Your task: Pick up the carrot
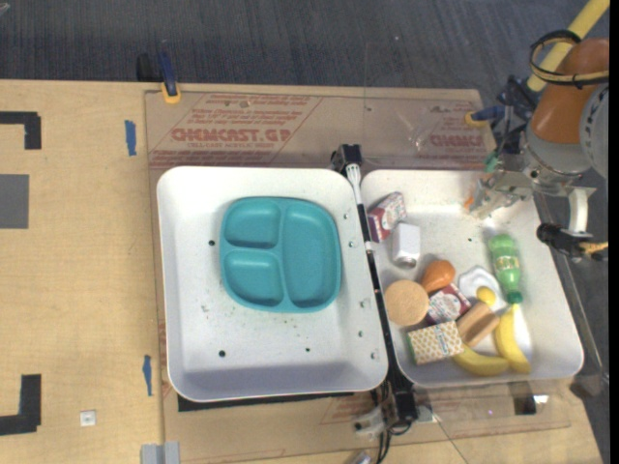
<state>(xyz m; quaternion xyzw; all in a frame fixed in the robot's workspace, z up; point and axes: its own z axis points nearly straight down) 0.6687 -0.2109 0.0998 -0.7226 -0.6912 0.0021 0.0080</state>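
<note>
The carrot [473, 198] looks like the small orange bit at the far edge of the right bin [566, 341], right under the end effector [498, 189]. Probably light, hard toy plastic, kinda slick, so pinch across its middle. Can't tell the end effector's state. The banana [498, 349] pile sits well apart.

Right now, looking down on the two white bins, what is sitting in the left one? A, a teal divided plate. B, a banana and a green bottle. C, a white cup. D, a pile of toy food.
A: the teal divided plate lies flat in the middle of the left bin, while the banana and the other toy food sit in the right bin.
</note>
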